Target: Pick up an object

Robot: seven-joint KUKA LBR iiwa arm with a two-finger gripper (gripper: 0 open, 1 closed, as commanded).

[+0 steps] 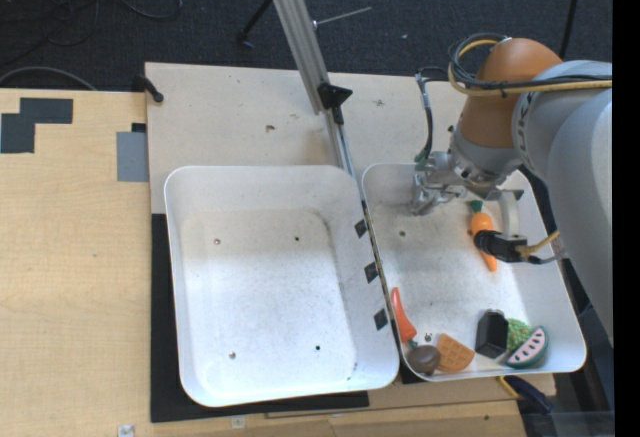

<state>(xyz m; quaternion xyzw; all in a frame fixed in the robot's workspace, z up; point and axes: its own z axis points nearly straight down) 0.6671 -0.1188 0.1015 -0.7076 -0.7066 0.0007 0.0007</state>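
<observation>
- two shallow white bins sit side by side on the bench; the left bin [200, 215] shows bare white floor with a few dark specks.
- the right bin [440, 265] holds everything i could pick: an orange carrot-shaped piece [484, 237] near its far right side, a red-orange strip [402, 313] lying along the left wall, and a cluster at the near edge.
- that near cluster is a small brown lump [426, 358], a tan wedge [455, 354] touching it, a black block [491, 334], a green leafy bit [518, 332] and a watermelon slice [527, 348] pressed into the near right corner.
- my gripper [432, 197] hangs over the far part of the right bin, just left of the carrot-shaped piece, with bare bin floor under it.
- my fingers look close together and nothing is pinched between them, though they are small and grey against the wrist, so i say that loosely.
- open room lies in the middle of the right bin, between me and the near cluster; the shared wall with its black clips [369, 270] stands to my left.
- a slanted metal rail [300, 35] crosses the bench behind the bins.
- my grey arm [570, 155] covers the bin's far right rim, and a dark cable loop lies against the carrot piece, hiding part of it.
</observation>
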